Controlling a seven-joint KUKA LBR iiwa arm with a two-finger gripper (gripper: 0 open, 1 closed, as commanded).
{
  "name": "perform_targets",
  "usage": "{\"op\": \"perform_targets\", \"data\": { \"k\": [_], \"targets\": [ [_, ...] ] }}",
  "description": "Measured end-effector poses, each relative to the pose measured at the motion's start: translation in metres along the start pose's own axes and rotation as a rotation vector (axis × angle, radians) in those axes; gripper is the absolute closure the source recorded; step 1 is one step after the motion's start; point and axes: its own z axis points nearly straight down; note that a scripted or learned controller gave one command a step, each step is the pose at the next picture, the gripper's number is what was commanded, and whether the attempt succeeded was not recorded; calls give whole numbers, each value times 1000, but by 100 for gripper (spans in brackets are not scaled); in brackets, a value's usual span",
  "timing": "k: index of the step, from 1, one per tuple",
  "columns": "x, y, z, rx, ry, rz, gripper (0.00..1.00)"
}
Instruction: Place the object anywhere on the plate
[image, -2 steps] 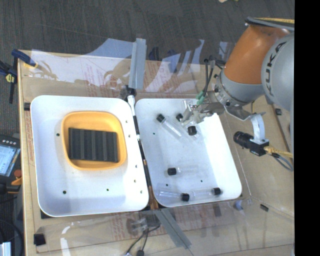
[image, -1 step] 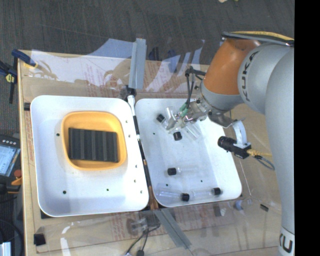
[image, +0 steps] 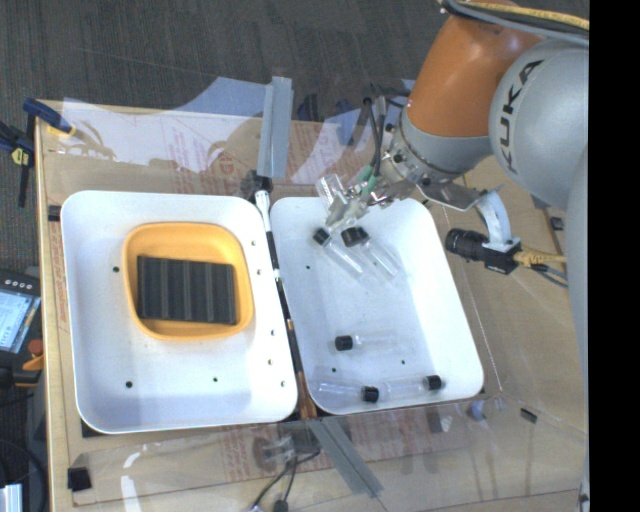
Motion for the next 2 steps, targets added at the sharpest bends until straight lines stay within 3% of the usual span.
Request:
{"op": "perform_targets", "data": {
  "k": [1,2],
  "targets": [
    [3,30,108,4,3,-239,100],
    [22,40,101,1,0,-333,100]
  ]
}}
